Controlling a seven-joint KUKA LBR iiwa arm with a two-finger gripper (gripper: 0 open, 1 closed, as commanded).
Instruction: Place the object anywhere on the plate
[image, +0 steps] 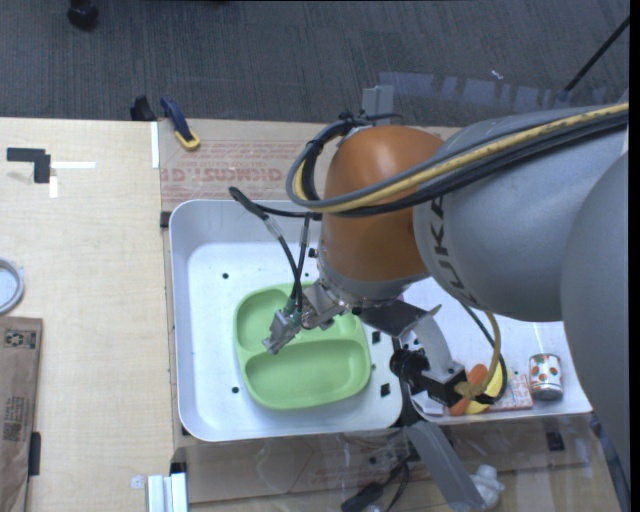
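A light green plate (310, 375) with two compartments lies in the left white bin (190, 300). My gripper (283, 328) hangs low over the plate's far-left part, near the ridge between the compartments, and I see nothing in it. An orange and yellow object (476, 386) lies in the right bin (452, 310), partly hidden by the arm and a black part (418, 372). A small spotted can (545, 373) and a flat printed card (516, 391) lie beside it.
The bulky grey arm with its orange band (375, 205) covers most of the right bin. On the wooden bench to the left are a tape roll (6, 287) and a brown packet (15, 400). A blue and yellow clamp (178, 124) lies behind the bins.
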